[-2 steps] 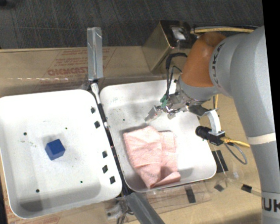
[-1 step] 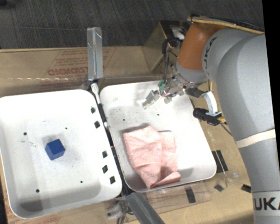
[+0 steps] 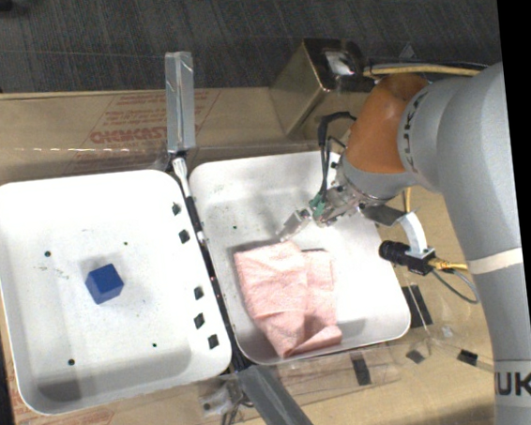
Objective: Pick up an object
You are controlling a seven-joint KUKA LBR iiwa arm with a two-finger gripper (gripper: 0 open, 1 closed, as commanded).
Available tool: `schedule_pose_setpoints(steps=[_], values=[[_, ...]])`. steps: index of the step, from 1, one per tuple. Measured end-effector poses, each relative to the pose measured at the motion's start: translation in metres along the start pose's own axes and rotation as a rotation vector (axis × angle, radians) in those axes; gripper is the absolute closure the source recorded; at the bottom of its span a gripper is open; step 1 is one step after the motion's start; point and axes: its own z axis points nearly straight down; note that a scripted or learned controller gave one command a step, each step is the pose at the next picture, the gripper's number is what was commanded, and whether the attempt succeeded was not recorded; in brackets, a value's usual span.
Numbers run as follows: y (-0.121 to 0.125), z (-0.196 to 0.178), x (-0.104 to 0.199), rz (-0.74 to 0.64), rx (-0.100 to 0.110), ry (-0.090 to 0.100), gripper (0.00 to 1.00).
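Overhead view of the bench with two white bins side by side. The left bin (image 3: 35,354) holds a small blue cube (image 3: 105,282), sitting alone toward its middle-left. The right bin (image 3: 234,186) holds a crumpled pink cloth (image 3: 288,294), which covers much of its floor from the centre down to the near wall.

The grey arm (image 3: 473,166) enters from the right, its orange band (image 3: 380,133) above the wrist, and leans down into the right bin. The gripper (image 3: 295,223) points toward the upper edge of the cloth, its tip just beside or touching the fabric's top corner; from this angle contact cannot be confirmed. How far apart the fingers stand cannot be told either, since they are small, foreshortened and partly lost against the bin floor. Nothing is visibly held between them.

Step in hand, as judged from this pose: the approach, or the very start of a grasp, aimed at the cloth rather than the cube, which lies well apart in the other bin.

The next move would call for the tip to press into a raised fold of the cloth, close firmly on enough fabric to catch, and then lift straight up. Soft cloth tends to slip from a shallow pinch, so a bite at the bare edge may well come away with nothing.
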Motion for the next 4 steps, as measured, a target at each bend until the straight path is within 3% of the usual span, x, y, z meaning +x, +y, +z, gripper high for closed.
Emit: schedule_pose_setpoints(steps=[1, 2, 3, 4], values=[[-0.066, 0.000, 0.042, -0.108, -0.001, 0.000, 0.00], [-0.113, 0.000, 0.065, -0.269, -0.003, -0.002, 0.00], [-0.065, -0.036, 0.089, 0.070, -0.001, -0.001, 0.00], [-0.046, 0.001, 0.102, 0.010, 0.001, 0.002, 0.00]])
